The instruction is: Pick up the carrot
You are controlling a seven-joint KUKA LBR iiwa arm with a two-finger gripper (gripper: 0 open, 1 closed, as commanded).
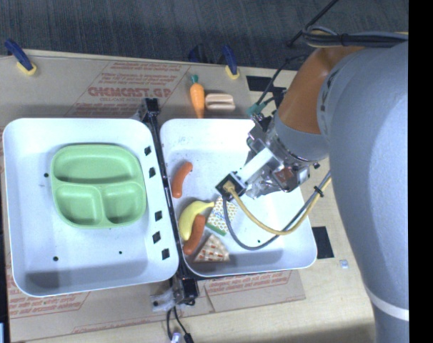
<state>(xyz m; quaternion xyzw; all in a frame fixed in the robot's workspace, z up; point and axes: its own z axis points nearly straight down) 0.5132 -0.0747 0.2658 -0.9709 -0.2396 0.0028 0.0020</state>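
**Clearances.** The carrot (196,98) lies outside both bins, on the cardboard sheet (123,84) covering the bench. It sits just beyond the far rim of the right bin (202,131), near that bin's far-left corner, with its green top pointing away from the bin. A small tan bun-like piece (219,103) lies just beside it, and a blue clamp (230,63) sits farther back. The cardboard to the carrot's left is open.

In the right bin, a sausage (181,179), a banana (188,219) and a waffle wedge (213,250) crowd the left wall. The left bin (23,213) holds a green divided plate (98,184).

**Arm pose.** The arm reaches in over the right bin, wrist angled down and left. The gripper (274,179) hangs above the bin's middle, well apart from the carrot. Whether it is spread or closed cannot be determined.
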